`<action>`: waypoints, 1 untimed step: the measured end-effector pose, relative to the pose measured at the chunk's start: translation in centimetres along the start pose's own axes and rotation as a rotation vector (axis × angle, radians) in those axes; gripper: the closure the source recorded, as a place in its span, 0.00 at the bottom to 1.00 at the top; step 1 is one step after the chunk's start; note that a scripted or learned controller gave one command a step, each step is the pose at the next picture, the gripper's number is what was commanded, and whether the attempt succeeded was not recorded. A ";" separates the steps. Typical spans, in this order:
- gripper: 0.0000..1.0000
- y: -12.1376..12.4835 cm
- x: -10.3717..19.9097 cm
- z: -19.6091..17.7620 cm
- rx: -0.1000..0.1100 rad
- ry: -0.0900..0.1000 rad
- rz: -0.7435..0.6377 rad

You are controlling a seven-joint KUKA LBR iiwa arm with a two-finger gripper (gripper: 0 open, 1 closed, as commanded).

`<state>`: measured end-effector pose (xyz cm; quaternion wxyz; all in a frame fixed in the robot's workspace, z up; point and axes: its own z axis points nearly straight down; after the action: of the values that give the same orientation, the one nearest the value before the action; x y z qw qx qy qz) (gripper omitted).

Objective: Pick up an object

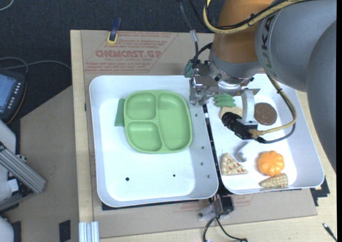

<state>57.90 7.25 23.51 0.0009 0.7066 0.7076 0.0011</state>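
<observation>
On the worktop [80,129], L to R: left bin [107,171] holds a green divided plate [158,121], three compartments, lying flat in the bin's upper half, w/ a darker green piece [119,112] poking out at its left edge. Right bin [299,150] has the arm [251,16] over its upper-left corner; the tool [199,90] hangs near the rim between the two bins. Whether it's apart or together I can't tell, the wrist hides too much. Just right of it, a light green item [224,100], possibly a leaf-shaped toy. Further right, a brown round disc [265,113]. Toward the bin's near side: a pizza slice [233,165], an orange pumpkin [271,162] and a waffle cone [274,181], all apart from the tool.
</observation>
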 end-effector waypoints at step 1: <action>1.00 0.0 1.0 0.4 0.003 0.000 0.000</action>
<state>57.90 8.20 23.13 0.0000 0.7067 0.7076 0.0002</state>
